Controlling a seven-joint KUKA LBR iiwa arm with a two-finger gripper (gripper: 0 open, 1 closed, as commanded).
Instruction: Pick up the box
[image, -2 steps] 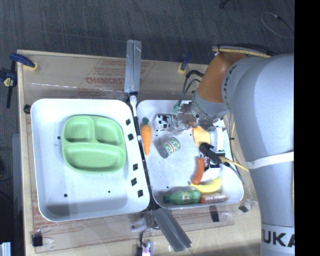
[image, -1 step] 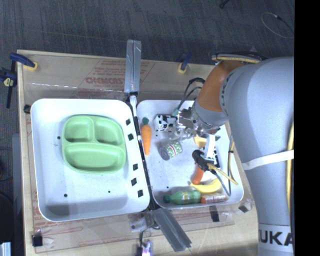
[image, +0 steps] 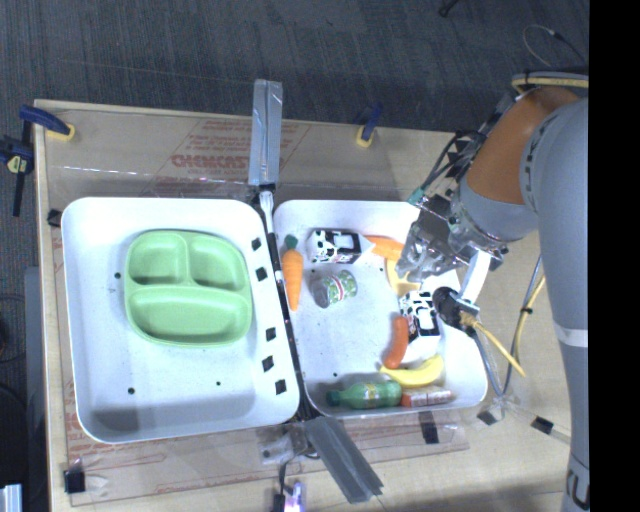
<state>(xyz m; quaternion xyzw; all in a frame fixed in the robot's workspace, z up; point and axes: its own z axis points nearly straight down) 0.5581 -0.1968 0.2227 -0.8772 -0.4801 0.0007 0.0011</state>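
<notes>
Roughly: box (image: 334, 245), black-and-white cow print, lies at 12 o'clock in right bin (image: 330, 368), beside carrot (image: 292, 279) and can (image: 338, 288). Likely light, stiff cardboard; pinch across short sides. Claw (image: 418, 262) at 3 o'clock; grip state unclear.

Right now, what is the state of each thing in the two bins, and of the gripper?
Green tray: lying flat in the left bin.
Box: lying in the right bin, not held.
Carrot: lying along the divider.
Can: on its side.
Green bottle: on its side.
Banana: lying flat.
Gripper: low over the right bin.
</notes>
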